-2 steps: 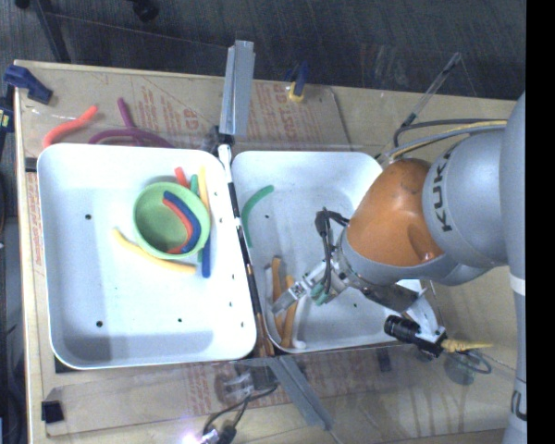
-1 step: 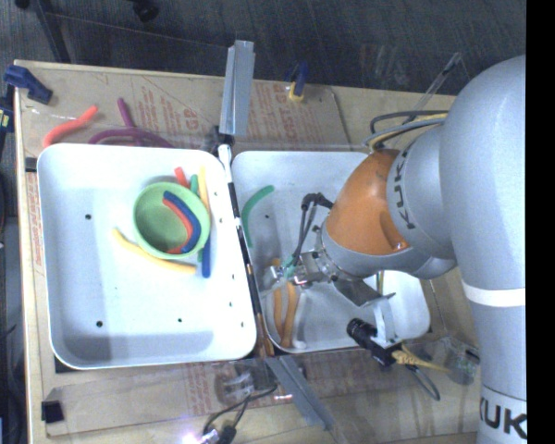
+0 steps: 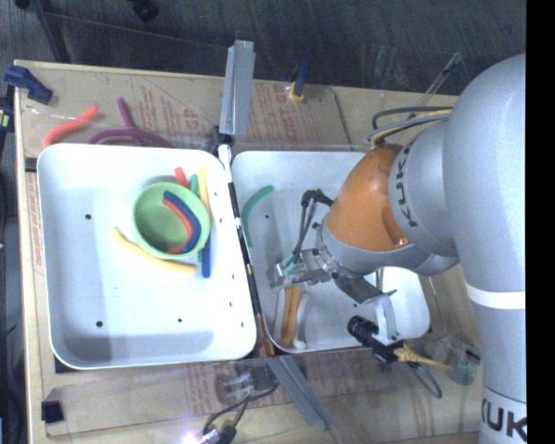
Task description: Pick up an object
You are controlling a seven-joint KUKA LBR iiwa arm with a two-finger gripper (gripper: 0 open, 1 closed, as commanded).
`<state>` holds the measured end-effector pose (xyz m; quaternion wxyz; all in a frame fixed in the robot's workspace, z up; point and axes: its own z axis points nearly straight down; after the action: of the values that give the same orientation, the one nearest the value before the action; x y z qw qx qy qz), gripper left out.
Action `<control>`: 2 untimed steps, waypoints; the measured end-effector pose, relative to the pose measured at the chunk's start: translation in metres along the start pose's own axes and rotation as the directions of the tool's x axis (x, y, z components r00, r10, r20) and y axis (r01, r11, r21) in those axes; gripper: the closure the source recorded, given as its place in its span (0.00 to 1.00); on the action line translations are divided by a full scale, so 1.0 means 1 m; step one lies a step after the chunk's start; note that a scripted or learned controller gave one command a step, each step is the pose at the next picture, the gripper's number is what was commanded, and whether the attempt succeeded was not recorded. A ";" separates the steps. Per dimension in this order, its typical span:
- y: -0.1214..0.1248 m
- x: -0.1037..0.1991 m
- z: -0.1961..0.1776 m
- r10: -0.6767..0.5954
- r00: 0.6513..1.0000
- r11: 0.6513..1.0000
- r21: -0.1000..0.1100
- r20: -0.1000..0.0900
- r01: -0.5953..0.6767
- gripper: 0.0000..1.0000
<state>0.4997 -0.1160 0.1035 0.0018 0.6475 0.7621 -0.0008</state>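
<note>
A: Noting positions. The arm (image 3: 444, 192) is reaching in from the right and is bending low over the right bin (image 3: 351, 160), its orange band facing the camera.

B: And the gripper (image 3: 291, 271)?

A: It is sitting near the right bin's left wall, toward the front. The fingertips are blending into the metal and shadow around them, so I cannot tell whether they are parted, closed, or gripping anything.

B: What is lying close to it?

A: A wooden-handled tool (image 3: 290, 314) is lying just below the gripper, running toward the bin's front edge. Whether the two are touching, I cannot tell. A green curved piece (image 3: 252, 205) is resting against the same bin's left wall, farther back.

B: The left bin (image 3: 83, 276)?

A: It is holding a green bowl (image 3: 171, 220) with a red curved piece (image 3: 179, 221) and a blue curved piece (image 3: 192, 204) lying in it. A yellow stick (image 3: 157, 255) is lying beneath the bowl's front rim, and a blue stick (image 3: 205, 259) is lying just beside the bowl on its right.

B: Anything on the bench (image 3: 166, 86) itself?

A: An orange strip (image 3: 69, 126) and a purple loop (image 3: 129, 137) are lying behind the left bin, well apart from the gripper.
</note>
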 end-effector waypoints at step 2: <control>0.010 0.013 -0.168 0.124 0.992 0.992 0.003 -0.005 -0.124 0.00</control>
<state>0.5077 -0.1013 0.2713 -0.0009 0.6935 0.7205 -0.0002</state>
